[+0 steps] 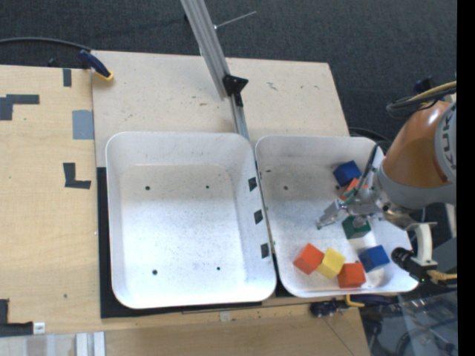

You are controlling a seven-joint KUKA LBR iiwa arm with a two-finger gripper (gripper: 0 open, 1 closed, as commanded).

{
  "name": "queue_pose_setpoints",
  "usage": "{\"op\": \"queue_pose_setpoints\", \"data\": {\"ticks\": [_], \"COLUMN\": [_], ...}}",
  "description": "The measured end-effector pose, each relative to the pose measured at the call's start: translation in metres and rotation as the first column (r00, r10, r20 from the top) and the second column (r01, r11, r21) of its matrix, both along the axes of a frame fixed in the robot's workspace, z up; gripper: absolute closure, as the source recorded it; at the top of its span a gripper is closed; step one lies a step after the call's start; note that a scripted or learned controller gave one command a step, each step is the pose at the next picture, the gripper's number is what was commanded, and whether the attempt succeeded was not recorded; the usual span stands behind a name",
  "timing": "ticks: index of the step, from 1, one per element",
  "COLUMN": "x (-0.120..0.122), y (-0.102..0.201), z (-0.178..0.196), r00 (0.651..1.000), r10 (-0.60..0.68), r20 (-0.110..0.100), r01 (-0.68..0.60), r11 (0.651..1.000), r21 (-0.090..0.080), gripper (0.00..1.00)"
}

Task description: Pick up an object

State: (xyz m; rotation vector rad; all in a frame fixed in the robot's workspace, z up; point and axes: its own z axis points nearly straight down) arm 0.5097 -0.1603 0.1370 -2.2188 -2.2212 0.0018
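Small, smooth, hard-edged blocks sit in the right bin, a green block just beside the gripper, grip unclear.

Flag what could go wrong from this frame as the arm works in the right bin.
The gripper sits low among crowded pieces; closing here could catch the green block off-centre and drop it. The blue block lies close beside the arm and could be shoved. The orange block and yellow block touch, so picking one may drag the other.
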Motion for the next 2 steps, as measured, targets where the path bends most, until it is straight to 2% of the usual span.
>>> {"op": "queue_pose_setpoints", "data": {"ticks": [1,2], "x": [0.0,-0.001], "y": [0.001,0.002], "z": [-0.047,-0.036], "r00": [1.0,1.0], "r10": [0.0,0.001], "r20": [0.0,-0.001], "r01": [0.0,-0.001], "r11": [1.0,1.0], "r21": [-0.001,0.001], "gripper": [0.0,1.0]}}
